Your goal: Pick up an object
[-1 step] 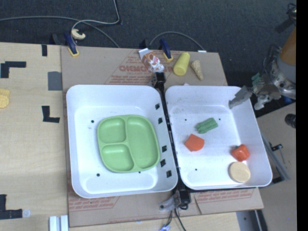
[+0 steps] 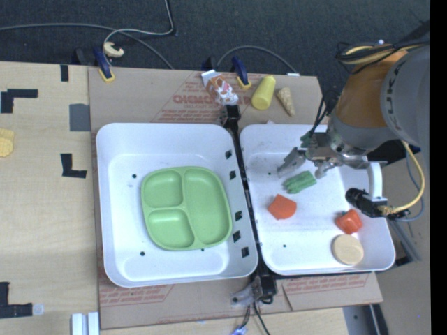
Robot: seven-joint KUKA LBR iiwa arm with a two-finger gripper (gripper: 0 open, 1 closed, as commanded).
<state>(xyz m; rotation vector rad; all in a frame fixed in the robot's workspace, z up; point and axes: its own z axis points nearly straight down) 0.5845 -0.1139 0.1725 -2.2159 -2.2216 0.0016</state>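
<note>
Jaws (image 2: pixel 305 165) open, poised just above green object (image 2: pixel 300 182) in right bin (image 2: pixel 265 135), not gripping it. Orange piece (image 2: pixel 282 206) near it. Green divided plate (image 2: pixel 186 207) in left bin (image 2: pixel 112 187). Red print on cardboard worktop (image 2: pixel 188 98) unreadable

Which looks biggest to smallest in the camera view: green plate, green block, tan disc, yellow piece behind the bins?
1. green plate, by far.
2-4. yellow piece, tan disc and green block look alike in size; I won't rank them.
</note>
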